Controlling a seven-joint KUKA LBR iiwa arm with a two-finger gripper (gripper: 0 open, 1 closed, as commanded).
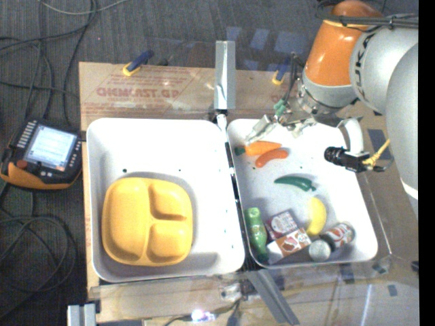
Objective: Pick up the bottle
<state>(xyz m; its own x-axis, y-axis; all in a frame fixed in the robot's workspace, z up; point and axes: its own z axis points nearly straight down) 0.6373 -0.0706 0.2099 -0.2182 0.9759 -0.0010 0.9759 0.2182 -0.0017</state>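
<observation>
Gripper (275,123), two thin fingers spread apart and holding nothing, hangs over the right white bin's (353,195) far end above an orange carrot-shaped toy (266,152); it should travel to the small green plastic bottle (256,233) lying along the near-left wall and straddle its narrow width.

Grey arm (391,66), orange band, seemingly glossy.

Green plastic bottle (256,231): glossy, smooth. Yellow compartment tray (147,220): matt plastic. Two shallow white bins (161,131): smooth plastic, slight sheen. Grey arm shell with orange band (333,43): glossy. Brown board under bins (156,90): matt, looks like cardboard. Small can (338,235): shiny metal.
</observation>
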